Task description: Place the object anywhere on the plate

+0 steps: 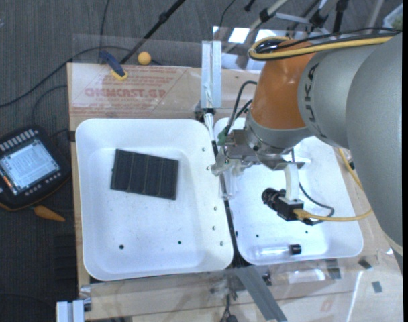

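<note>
Gripper [224,180]: mine, hanging over the seam where the left bin [83,200] meets the right bin [338,243].
Jaws: I cannot tell whether they stand apart or together, because my own wrist covers them from above. I claim no hold on anything.
Tube [276,251]: clear with a dark cap, lying flat beside the front wall of the right bin, well apart from my gripper. It is the one loose thing there, so I take it for the object.
Plate [145,174]: a dark ribbed slab lying flat in the left bin, towards the back and slightly skewed. Its top is bare, so any spot will serve.
Why I hang here: the seam lies between tube and plate, but I am above neither.
Stage: by my judgement the tube is not yet picked, and nothing rests on the plate.
Next: travel to the front of the right bin, come down over the tube and close across its width.
Risk: the tube is round and close to the wall, so it may roll or leave me little room.
</note>
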Available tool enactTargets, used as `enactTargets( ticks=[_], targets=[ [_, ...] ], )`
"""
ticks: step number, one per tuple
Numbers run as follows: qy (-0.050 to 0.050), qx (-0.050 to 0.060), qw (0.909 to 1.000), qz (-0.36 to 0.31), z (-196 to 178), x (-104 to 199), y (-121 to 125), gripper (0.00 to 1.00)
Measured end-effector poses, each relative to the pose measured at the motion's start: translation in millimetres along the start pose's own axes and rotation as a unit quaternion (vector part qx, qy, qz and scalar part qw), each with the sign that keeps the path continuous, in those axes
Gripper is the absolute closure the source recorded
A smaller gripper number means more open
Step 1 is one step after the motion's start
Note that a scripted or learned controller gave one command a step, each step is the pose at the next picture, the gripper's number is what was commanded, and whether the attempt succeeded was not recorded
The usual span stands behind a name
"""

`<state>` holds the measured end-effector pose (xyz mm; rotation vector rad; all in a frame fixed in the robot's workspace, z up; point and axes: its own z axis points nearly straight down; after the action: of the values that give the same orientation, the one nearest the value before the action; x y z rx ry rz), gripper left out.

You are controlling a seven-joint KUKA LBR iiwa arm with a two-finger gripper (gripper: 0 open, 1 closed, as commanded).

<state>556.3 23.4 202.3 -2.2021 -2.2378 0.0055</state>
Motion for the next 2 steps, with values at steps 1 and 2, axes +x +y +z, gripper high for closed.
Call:
enactTargets(
  ticks=[1, 2],
  targets=[
    [0.000, 0.000, 0.9990, -0.045, 11, 102, 1, 1.00],
    [0.000, -0.001, 0.9950, -0.100, -8, 172, -43, 1.00]
  ],
)
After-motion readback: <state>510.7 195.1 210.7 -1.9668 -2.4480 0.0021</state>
